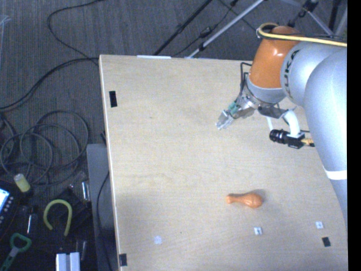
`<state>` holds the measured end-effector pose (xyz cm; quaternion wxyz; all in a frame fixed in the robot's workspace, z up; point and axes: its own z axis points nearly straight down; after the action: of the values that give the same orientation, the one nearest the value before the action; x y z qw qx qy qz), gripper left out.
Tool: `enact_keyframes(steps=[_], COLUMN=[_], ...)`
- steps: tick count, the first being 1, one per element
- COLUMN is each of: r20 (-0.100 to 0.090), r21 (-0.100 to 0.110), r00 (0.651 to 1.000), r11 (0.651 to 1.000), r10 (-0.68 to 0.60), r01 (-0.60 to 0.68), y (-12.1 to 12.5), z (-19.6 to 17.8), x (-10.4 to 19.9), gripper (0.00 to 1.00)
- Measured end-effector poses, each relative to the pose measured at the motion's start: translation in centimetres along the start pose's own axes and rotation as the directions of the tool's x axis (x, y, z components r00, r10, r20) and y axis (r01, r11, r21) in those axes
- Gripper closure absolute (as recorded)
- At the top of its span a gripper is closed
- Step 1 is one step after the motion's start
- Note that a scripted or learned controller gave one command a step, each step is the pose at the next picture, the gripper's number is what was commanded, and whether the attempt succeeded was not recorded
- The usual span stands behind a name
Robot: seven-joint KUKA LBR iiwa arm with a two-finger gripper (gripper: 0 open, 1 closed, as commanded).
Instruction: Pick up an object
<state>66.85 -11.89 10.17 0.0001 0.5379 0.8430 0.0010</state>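
Reaching is the step we judge to be in hand: our tool hangs over the bare bench, well apart from the one thing worth picking, a small orange pear-shaped object that lies on its side, nearer the camera than the tool and slightly toward the arm. We cannot tell whether the tool is wide or narrow, as its tips are small and blurred, and nothing shows between them. To do this well, we should centre over the object's fat end, turn the tool across its long axis, open amply, and descend straight until the tips straddle it.
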Motion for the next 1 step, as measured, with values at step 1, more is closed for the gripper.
enact_keyframes(steps=[1], r20=[0.001], r21=[0.002], r00=[0.985], r11=[0.985], r10=[0.172], r01=[-0.172], y=[2.59], z=[-8.17], x=[5.57], gripper=[1.0])
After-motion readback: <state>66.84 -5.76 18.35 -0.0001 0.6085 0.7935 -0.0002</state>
